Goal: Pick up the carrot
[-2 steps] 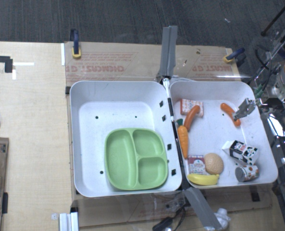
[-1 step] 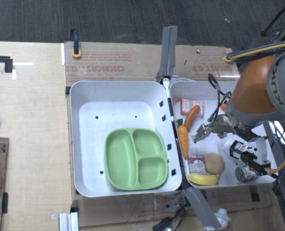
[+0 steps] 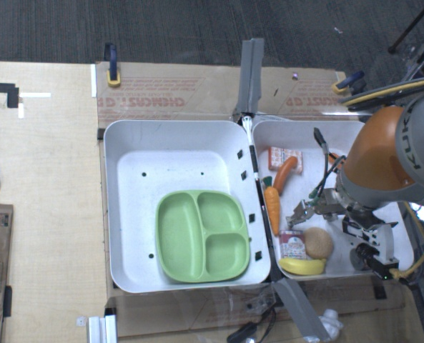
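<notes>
The claw [image 3: 302,211] hangs low in the right-hand bin [image 3: 297,129], toward the lower right of the frame, its metal tips pointing left; whether it is released or clenched I cannot tell from here, and nothing sits visibly between the tips. Just left of it lies the carrot [image 3: 272,209], stretched along the bin's left wall, apart from the claw. Above that a second, redder carrot-like piece [image 3: 284,174] leans across a small red-and-white packet [image 3: 277,157]. Below the claw sit a tan round potato-like lump [image 3: 318,243], a banana [image 3: 302,266] and another small packet [image 3: 292,246]. In the left bin [image 3: 126,191] rests a green divided plate [image 3: 203,236]. The grey and orange arm [image 3: 380,152] comes in from the right over the counter [image 3: 40,191].
</notes>
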Controlling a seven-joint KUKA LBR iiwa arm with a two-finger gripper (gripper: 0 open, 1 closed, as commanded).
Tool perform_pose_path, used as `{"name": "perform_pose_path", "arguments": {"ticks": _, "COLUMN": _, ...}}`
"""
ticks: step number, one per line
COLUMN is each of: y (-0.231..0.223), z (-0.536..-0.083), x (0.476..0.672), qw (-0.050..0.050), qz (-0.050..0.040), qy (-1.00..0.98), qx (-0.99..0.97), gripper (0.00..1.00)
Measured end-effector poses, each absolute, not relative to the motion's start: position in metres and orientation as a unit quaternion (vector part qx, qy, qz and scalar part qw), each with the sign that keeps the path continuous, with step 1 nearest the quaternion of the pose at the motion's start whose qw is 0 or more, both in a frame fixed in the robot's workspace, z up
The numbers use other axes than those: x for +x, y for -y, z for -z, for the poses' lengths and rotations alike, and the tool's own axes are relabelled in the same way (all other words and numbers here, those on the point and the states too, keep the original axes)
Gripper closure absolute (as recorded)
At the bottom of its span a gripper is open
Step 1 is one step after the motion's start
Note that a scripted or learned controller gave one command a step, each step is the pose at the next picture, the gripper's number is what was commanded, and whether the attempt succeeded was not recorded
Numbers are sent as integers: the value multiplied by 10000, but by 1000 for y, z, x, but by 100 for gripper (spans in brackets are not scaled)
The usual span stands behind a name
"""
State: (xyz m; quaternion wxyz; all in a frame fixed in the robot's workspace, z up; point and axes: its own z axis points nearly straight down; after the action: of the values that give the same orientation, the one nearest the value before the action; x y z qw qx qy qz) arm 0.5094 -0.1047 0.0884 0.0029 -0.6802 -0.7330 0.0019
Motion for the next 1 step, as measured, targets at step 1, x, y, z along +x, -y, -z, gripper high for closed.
{"name": "perform_pose_path", "arguments": {"ticks": 1, "y": 104, "z": -89, "x": 501, "qw": 18, "qz": -8, "qy": 7854, "qx": -6190, "gripper": 0}}
